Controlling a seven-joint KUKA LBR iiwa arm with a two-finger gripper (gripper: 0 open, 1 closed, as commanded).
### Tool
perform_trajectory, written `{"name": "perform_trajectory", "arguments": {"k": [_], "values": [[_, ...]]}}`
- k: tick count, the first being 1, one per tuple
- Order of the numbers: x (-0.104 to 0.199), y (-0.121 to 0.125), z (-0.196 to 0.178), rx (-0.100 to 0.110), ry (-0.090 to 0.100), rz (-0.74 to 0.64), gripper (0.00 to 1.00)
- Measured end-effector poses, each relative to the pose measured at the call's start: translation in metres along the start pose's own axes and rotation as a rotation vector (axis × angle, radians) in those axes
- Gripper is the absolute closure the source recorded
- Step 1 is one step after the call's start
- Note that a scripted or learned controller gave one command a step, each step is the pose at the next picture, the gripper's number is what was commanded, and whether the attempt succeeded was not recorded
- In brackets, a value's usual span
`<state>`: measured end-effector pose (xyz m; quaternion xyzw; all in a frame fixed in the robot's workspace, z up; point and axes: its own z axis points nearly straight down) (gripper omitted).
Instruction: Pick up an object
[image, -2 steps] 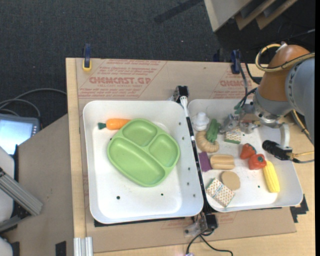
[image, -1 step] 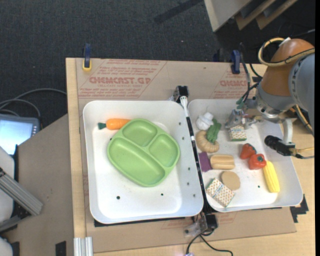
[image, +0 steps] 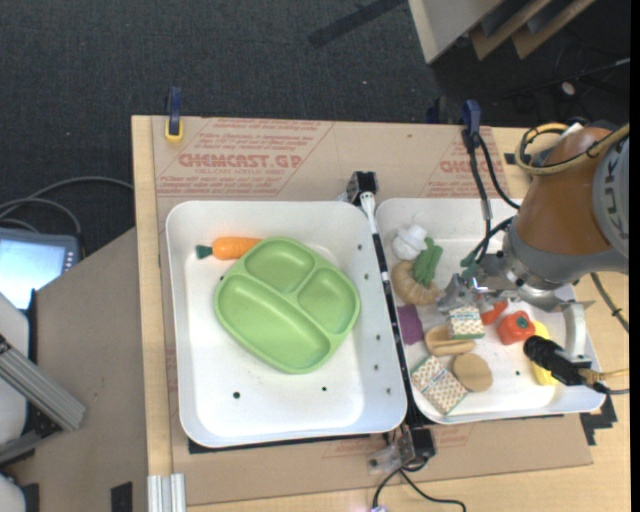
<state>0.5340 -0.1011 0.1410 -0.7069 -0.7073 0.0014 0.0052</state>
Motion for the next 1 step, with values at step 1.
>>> {"name": "perform_trajectory", "arguments": {"k": [1], "values": [[0.0584, 0.04, -0.0491, -0.017, -0.005, -0.007, 1.0]]}}
